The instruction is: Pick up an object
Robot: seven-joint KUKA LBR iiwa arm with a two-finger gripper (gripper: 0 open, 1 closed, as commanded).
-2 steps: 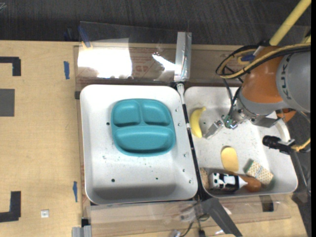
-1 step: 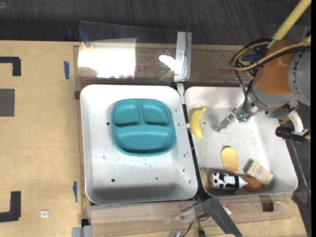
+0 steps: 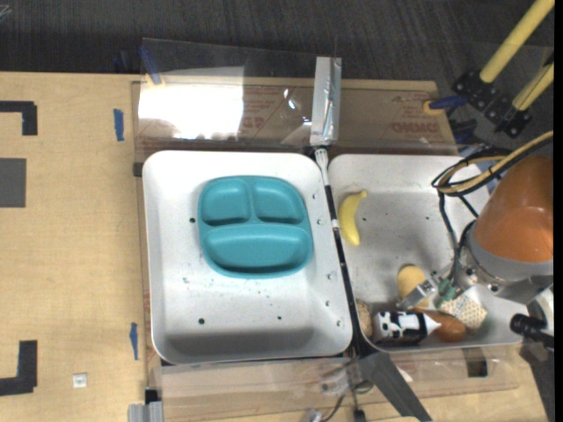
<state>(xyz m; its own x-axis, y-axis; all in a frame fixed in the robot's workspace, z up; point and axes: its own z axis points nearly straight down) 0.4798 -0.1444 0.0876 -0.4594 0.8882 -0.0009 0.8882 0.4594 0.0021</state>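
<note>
The right bin [image 3: 396, 236] holds a yellow banana [image 3: 351, 216] near its left wall, a yellow rounded object [image 3: 410, 280] lower down, a black-and-white toy [image 3: 398, 325] at the front edge, and an orange-brown object [image 3: 449, 327] beside it. The arm, with its orange band [image 3: 526, 214], reaches in from the right. Its gripper [image 3: 437, 294] hangs low over the cluster at the bin's front right, just right of the yellow rounded object. A pale patterned item [image 3: 467, 309] lies right beside the gripper.
The left bin [image 3: 176, 306] holds a teal divided plate [image 3: 255, 225]. A clear plastic sheet and a metal divider [image 3: 325, 104] stand behind the bins. Black and yellow cables [image 3: 457, 183] hang over the right bin's far right. Yellow poles [image 3: 523, 25] rise at top right.
</note>
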